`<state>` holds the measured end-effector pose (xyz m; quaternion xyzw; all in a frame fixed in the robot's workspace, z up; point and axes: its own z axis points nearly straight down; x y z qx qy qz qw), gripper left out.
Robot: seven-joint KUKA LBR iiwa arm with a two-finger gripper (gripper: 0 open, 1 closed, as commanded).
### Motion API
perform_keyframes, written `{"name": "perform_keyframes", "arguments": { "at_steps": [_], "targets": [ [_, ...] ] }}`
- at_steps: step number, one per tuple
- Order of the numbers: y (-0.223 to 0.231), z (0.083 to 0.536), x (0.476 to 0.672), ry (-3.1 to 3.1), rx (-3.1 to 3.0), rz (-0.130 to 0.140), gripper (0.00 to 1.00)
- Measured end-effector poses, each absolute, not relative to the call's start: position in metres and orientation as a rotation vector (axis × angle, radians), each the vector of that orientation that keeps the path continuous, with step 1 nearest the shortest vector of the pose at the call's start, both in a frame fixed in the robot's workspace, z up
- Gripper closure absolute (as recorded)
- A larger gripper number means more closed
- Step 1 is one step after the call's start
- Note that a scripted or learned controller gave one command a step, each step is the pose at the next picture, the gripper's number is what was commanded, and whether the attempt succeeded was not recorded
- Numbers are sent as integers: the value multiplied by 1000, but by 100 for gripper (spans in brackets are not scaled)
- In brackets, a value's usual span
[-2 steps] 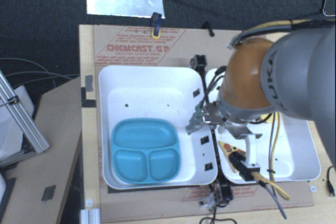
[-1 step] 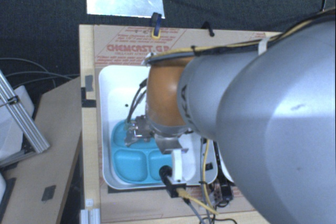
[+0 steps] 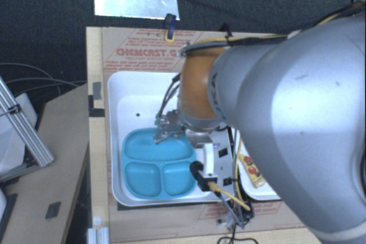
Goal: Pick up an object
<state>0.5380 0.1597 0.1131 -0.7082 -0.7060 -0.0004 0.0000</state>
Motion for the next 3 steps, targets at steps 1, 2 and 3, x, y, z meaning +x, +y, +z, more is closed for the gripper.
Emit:
{"name": "perform_keyframes", "arguments": {
  "at_steps": [1, 2, 3],
  "targets": [
    [200, 318, 516, -2235, -2215, -30, 0],
    [224, 169, 510, -2220, -2214, 19, 0],
    [224, 187, 514, -2225, -2217, -2, 100]
  ]
}}
